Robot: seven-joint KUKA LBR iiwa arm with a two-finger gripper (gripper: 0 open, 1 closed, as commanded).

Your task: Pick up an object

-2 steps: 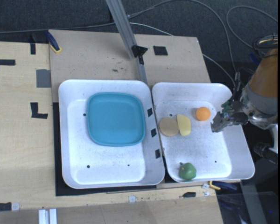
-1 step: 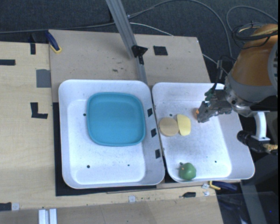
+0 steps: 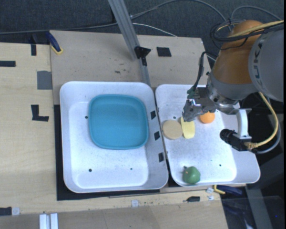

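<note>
The counter point(image 3: 24, 128) carries two shallow white bins side by side. The left bin point(image 3: 74, 132) contains a blue square plate point(image 3: 118, 121), which lies flat and fills most of the bin's upper half.

The right bin point(image 3: 229, 168) contains four small items. A tan round disc point(image 3: 171, 129) lies near the bin's left wall. A pale yellow block point(image 3: 188, 129) lies just beside the disc on its right, touching or almost touching it. An orange ball point(image 3: 207, 118) sits to the upper right of the yellow block, partly hidden under the arm's wrist. A green round fruit point(image 3: 191, 174) rests near the bin's front edge, well apart from the other three items.

The grey arm point(image 3: 271, 66) with the orange band point(image 3: 236, 56) reaches in from the right, and its wrist hangs over the upper middle of the right bin. The pincer point(image 3: 189, 112) points down just above the top end of the yellow block, close to the orange ball. The view does not resolve the state of the pincer: whether it is apart, together, or clamped on an item cannot be told. No item is visibly lifted off the bin floor.
</note>
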